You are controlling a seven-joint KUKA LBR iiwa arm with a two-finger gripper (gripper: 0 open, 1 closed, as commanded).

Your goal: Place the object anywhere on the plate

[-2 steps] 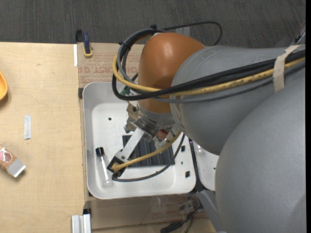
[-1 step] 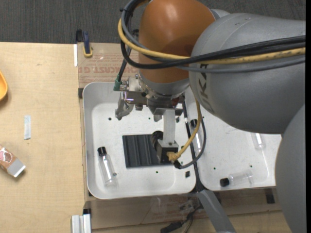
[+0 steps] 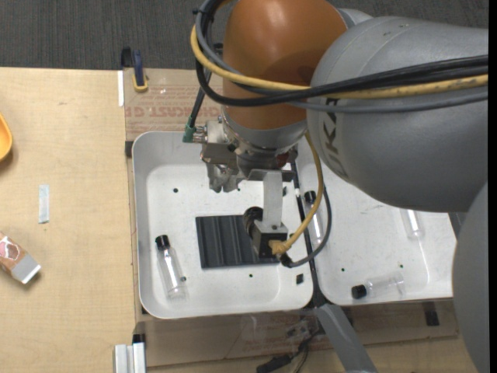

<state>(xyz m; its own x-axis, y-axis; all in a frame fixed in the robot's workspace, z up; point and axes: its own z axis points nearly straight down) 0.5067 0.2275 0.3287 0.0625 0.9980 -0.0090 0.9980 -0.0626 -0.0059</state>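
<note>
A black ribbed plate (image 3: pixel 224 242) lies flat in the left bin (image 3: pixel 155 177), near its front. A clear vial with a black cap (image 3: pixel 169 266) lies on the bin floor left of the plate, apart from it. My gripper (image 3: pixel 224 179) hangs under the orange wrist, just beyond the plate's far edge and well away from that vial. Nothing shows in its grasp.
In the right bin (image 3: pixel 435 286), a black-capped vial (image 3: pixel 379 288) lies near the front and another clear vial (image 3: pixel 411 224) lies further back. On the wooden bench to the left are an orange thing (image 3: pixel 4 140), a small clear strip (image 3: pixel 43 204) and a red-and-white packet (image 3: pixel 17 259).
</note>
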